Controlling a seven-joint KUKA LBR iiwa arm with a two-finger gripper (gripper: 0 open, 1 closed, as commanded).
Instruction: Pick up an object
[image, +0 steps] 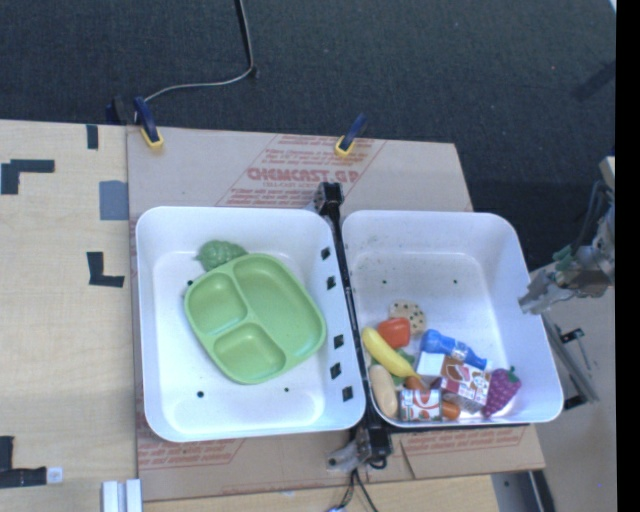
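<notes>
Nearby, a yellow banana (389, 354) lies among toy foods.

Partly hidden under the green tray (255, 317): a green leafy toy (219, 253). Heaped together, hard to tell apart: small toys (440, 385). Blurry at the edge: gripper (560, 282).

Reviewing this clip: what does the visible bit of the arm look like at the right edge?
A small part shows: the gripper end is grey metal and angular, with a pale upright piece above it and thin dark cables alongside. It is too blurred to make out any markings.
</notes>
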